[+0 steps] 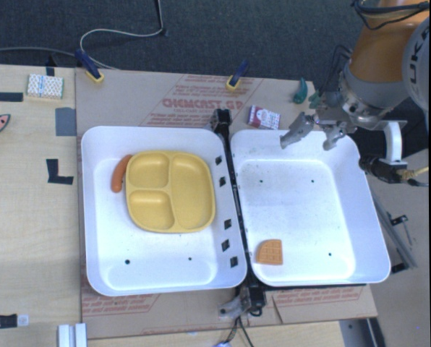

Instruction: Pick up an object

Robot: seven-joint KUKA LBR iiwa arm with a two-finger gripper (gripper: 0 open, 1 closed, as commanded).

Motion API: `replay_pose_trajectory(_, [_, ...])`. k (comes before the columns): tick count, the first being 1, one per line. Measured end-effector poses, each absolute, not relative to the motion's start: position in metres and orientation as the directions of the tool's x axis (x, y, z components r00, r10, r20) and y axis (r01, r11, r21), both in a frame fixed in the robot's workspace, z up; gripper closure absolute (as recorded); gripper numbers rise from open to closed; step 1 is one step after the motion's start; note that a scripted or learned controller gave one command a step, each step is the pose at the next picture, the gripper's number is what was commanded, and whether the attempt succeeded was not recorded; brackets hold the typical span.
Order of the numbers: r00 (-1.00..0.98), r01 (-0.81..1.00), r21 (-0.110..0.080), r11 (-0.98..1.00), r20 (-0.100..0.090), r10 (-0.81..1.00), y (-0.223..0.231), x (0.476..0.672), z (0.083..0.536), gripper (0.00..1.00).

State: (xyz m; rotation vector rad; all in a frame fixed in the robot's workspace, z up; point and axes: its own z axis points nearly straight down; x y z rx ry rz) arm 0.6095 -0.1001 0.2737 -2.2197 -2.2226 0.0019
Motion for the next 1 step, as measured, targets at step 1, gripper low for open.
replay_pose_trajectory(1, [-0.001,1.000,-0.004,0.001,0.000,1.000,-0.0806,0.6137,0.1830,0.00])
